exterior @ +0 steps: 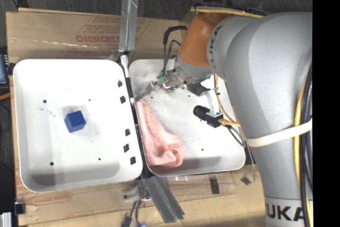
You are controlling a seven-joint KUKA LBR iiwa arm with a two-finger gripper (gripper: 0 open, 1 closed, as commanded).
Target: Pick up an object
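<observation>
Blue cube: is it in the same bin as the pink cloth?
No. The blue cube lies in the left bin, while the pink cloth lies in the right bin.

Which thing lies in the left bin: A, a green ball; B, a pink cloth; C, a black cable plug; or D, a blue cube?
D: the blue cube sits alone in the left bin, while the pink cloth lies in the right bin.
</observation>
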